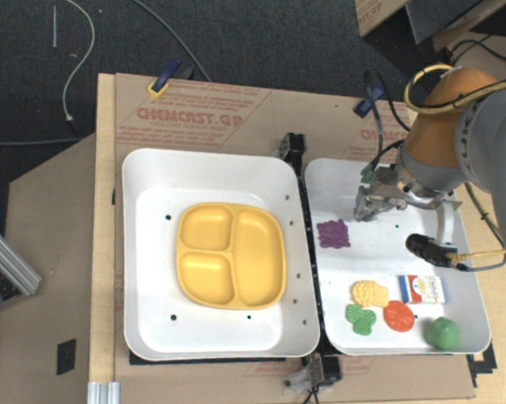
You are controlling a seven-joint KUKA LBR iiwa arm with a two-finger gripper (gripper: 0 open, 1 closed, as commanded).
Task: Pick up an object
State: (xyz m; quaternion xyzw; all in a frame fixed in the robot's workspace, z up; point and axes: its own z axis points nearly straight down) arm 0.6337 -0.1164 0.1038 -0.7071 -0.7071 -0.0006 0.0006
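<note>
The gripper (368,206) hangs over the right bin; whether it is wide or narrow I cannot tell. The purple toy (333,234) lies just below-left of it, nearest.

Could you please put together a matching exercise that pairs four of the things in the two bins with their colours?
Things:
1. Divided plate in the left bin
2. Grape cluster near the gripper
3. Ball at the right bin's near corner
4. Tomato-like toy beside the small carton

Colours:
A. green
B. red
C. yellow
D. purple

Pairs: 1-C, 2-D, 3-A, 4-B
</note>
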